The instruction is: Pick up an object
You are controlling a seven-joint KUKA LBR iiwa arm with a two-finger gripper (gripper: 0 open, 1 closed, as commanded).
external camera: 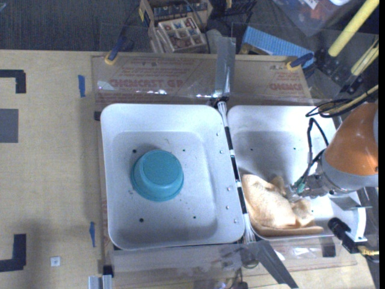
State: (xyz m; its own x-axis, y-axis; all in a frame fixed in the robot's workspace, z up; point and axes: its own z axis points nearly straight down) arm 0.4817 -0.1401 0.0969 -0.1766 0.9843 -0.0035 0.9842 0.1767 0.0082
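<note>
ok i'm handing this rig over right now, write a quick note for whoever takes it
Tool: down in the right bin, at the right end of the tan cloth. Whether it is open or shut can't be made out, so no grasp is confirmed.
Things: the cloth lies crumpled against the right bin's near wall. The blue bowl sits upside down in the left bin, untouched.
Done: the arm has reached the cloth.
Left: close on the cloth, lift it clear, and check that it actually comes up.
</note>
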